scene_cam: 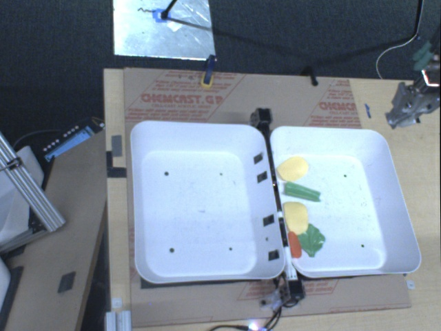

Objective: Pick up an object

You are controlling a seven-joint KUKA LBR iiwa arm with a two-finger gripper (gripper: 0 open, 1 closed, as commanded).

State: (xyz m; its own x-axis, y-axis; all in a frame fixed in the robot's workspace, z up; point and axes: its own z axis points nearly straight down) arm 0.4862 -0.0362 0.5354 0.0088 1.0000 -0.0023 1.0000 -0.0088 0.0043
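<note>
We're seeing gripper (411, 105) hanging off bench's right edge, well apart from bins; can't tell its state. Objs crowding right bin's (386, 157) left wall: yellow pcs (293, 167), green stick (302, 192). Rest lying open.

Shiny metal sheet (164, 18) on dark floor, printed cardboard (182, 95) under the white bins (145, 143)

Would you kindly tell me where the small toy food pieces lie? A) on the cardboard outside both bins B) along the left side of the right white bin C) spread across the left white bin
B: the yellow, green and orange toy food pieces cluster along the left side of the right shallow white plastic bin, beside the divide.
</note>
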